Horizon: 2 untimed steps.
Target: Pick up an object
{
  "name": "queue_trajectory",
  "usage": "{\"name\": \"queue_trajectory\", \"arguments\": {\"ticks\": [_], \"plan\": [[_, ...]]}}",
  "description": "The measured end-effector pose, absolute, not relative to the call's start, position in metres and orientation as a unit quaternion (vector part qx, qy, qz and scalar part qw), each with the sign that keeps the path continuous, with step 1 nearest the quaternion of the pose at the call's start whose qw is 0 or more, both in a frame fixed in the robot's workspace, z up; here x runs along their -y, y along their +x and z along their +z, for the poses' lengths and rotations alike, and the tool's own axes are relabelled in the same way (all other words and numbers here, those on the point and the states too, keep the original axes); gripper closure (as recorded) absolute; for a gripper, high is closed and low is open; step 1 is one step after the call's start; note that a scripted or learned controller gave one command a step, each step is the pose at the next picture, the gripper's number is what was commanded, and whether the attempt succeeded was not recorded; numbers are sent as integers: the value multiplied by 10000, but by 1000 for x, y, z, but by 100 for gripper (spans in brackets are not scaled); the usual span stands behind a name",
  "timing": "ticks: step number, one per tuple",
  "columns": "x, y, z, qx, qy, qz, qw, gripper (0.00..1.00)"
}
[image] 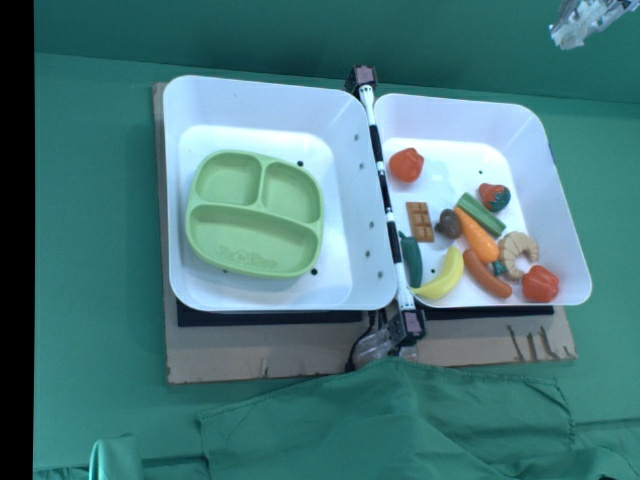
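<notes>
I see the gripper (583, 15) at the far right of the scene, high above the green tabletop (90, 218) and well apart from both bins. I cannot tell how the jaws stand; the gripper is small and pale against the backdrop, and nothing shows between the jaws.

Two white bins sit side by side on a cardboard sheet (250, 358). The left bin (260, 103) holds a light green divided plate (256, 214), lying flat with three compartments. A black-and-white divider bar (383, 183) runs between the bins from far to near.

The right bin (470, 118) holds the toy food:
- A red tomato (405, 165) lies at the far left of the bin, apart from the rest.
- A brown chocolate bar (420, 221) lies near the middle, just beside a small brown mushroom (448, 225).
- A strawberry (494, 197) sits toward the far right.
- An orange carrot (477, 233) lies on a slant, touching a croissant (518, 251) on its right.
- A sausage (485, 274) lies near the carrot's near end.
- A yellow banana (442, 277) lies at the near left, beside a dark green pepper (410, 258).
- A red pepper (540, 284) occupies the near right corner.

Green cloth (400, 428) is bunched at the near edge of the scene.
</notes>
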<state>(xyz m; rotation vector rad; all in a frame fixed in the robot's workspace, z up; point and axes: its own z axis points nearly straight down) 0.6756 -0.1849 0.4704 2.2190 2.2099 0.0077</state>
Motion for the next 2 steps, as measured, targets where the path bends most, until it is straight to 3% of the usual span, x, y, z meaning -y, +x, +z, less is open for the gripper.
{"name": "queue_trajectory", "arguments": {"ticks": [2], "plan": [[186,677,468,-7064,7078,14,35,100]]}}
